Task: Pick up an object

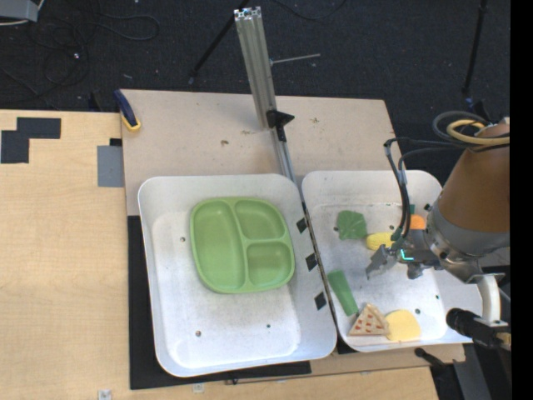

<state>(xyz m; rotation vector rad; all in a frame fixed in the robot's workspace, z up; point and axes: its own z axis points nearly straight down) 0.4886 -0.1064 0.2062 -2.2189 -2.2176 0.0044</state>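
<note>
Gripper is hovering in the right bin; finger spread: cannot tell, nothing visibly held. Yellow piece is lying just beyond the fingers. Pick not yet made.

Lit evenly from above | soft, faint shadows | no glare on white bins | dim dark surround | slightly soft focus
</note>
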